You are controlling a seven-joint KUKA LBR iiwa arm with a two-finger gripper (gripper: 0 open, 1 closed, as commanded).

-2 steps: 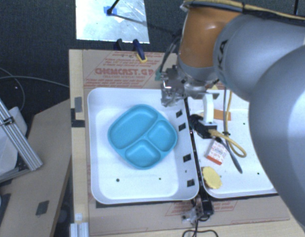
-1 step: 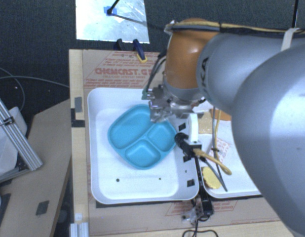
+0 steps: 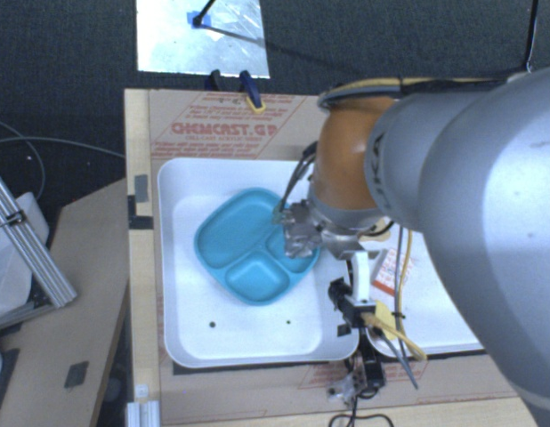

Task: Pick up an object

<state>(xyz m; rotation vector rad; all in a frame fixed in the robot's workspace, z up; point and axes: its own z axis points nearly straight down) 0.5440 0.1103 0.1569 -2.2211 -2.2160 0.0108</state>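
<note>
A large grey robot arm (image 3: 471, 221) with an orange band reaches in from the right, covering much of the right-hand white bin (image 3: 435, 323). The left white bin (image 3: 181, 265) sits on a tan surface (image 3: 97, 238). In it lies a blue divided plate (image 3: 244, 249), filling the bin's middle and right and resting a little askew, its long axis running from upper left to lower right. The tool (image 3: 295, 231) is low over the plate's right edge; whether it is open or closed cannot be told. The plate looks like light, stiff, smooth plastic, likely slippery. Its raised rim or an inner divider seems the best place to pinch.
</note>
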